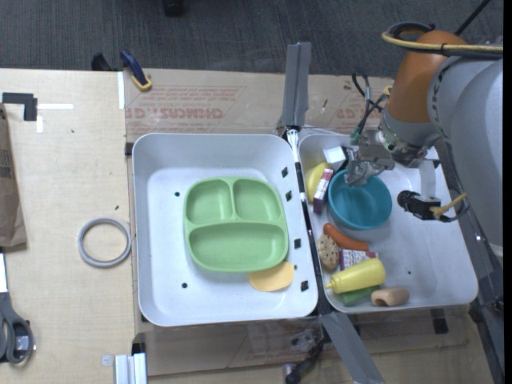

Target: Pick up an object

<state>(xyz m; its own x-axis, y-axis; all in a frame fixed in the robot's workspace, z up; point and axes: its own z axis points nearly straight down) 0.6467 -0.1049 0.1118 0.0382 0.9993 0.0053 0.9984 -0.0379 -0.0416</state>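
Gripper (362, 172), finger state cannot be told: poised over the far rim of the blue bowl (361, 204), right bin's (436, 254) far-left part.

Dark grey carpet floor (160, 22), pale wooden bench (64, 182), brown cardboard sheet (200, 106) beneath bins

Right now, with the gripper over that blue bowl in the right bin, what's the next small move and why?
Probably a short straight descent. The gripper hangs at the far rim of the blue bowl with nothing visibly between its fingers, so lowering onto the rim seems the likeliest way to a grasp. The yellow item crowds the bowl's left side.
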